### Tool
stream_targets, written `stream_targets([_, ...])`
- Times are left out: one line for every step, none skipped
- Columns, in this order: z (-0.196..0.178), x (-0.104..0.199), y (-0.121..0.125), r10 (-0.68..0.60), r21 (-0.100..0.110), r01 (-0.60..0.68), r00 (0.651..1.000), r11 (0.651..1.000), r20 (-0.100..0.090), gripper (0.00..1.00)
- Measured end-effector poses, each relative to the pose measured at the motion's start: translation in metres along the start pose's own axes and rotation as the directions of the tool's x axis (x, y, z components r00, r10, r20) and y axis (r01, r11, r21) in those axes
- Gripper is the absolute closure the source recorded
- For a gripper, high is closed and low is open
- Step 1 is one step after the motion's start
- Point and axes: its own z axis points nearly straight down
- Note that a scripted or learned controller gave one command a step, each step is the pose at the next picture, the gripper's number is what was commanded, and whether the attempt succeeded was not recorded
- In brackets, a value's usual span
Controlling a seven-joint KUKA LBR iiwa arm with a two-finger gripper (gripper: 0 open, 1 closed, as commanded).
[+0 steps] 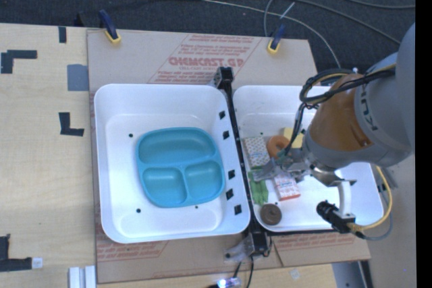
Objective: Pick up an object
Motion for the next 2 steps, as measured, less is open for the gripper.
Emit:
stream_targets([-0.011, 0.0, 0.001, -0.002, -0.003, 0.002, 1.0, 1.0, 0.0, 1.0])
stream_targets([-0.064, 0.01, -0.003, -0.001, -0.002, 0.001, 1.0, 1.0, 0.001, 1.0])
